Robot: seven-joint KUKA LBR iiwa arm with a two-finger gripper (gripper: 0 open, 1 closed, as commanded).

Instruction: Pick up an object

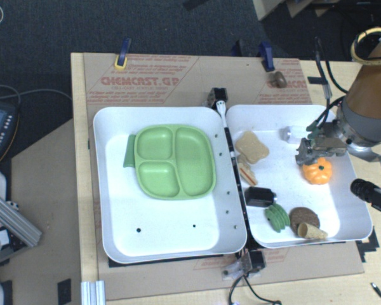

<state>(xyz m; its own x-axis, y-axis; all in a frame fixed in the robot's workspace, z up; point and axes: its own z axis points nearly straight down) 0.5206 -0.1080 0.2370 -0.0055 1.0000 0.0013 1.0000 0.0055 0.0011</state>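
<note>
Left bin (114, 189) is sitting on the brown board (178, 81), and everything below is placed against the black divider (232, 164) where the two bins are meeting. Well left of the divider, a green sectioned plate (175, 161) is lying flat in the upper half of the left bin, three compartments showing, a darker green tab sticking out at its left edge. Right bin (343, 215) is lying just right of the divider. Close to the divider on its right side, a tan slice of bread (252, 147) is resting near the top, with a thin orange-tan stick (246, 174) lying just below it, then a black block (260, 197) lower down, nearly touching the divider. Below and slightly right of the block, a green ridged item (278, 216) is lying, and just beside that a brown round piece (304, 220) with a pale wedge at its lower edge. Far right of the divider, a small orange pumpkin (317, 171) is sitting on the bin floor. The gripper (318, 154) is hovering directly over the pumpkin, its dark body covering the top of it; whether the fingers are apart or together cannot be told from this angle. The grey arm (368, 116) with its orange band is reaching in from the right edge.
</note>
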